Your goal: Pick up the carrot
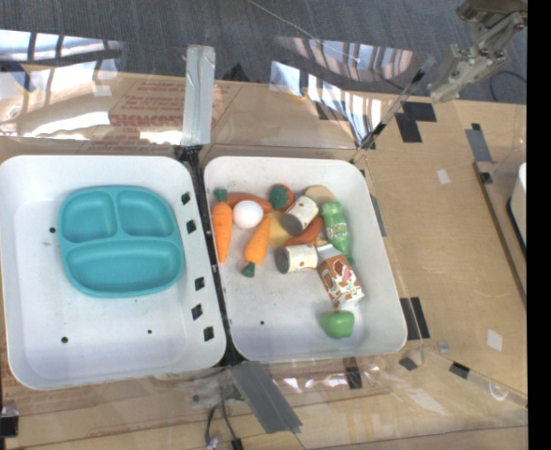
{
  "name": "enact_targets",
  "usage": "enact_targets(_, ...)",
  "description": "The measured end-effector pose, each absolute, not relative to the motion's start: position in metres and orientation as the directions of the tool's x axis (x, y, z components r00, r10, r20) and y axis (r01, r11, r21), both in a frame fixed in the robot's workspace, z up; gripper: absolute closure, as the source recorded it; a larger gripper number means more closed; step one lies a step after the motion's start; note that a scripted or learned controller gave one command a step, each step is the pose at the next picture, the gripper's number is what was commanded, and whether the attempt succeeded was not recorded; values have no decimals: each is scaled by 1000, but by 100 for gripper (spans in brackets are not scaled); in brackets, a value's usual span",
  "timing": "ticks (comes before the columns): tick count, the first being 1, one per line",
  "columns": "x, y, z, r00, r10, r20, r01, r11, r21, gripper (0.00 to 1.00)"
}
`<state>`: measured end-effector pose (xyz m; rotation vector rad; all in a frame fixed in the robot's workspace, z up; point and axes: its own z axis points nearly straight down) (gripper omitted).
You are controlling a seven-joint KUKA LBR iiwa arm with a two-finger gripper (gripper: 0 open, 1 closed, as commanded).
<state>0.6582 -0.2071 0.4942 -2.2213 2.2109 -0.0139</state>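
Carrots of orange plastic with green tops are seen twice in the right white bin (pixel 379 289). One long orange carrot (pixel 221 230) is laid along the bin's left wall, its long axis nearly upright in the view, green top at the far end. A second smaller orange carrot (pixel 257 244) is tilted beside it, green end toward the near side. A white egg (pixel 248 215), small cans and green toy foods are gathered nearby. A teal divided plate (pixel 119 240) is held in the left white bin (pixel 18 326). The hand (pixel 489 7) is seen at the upper right, well apart from the bins; its state cannot be told.
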Motion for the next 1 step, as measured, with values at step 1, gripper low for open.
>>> enact_targets(1, 658, -205, 494, 101, -995, 1, -995, -101, -10, 100)
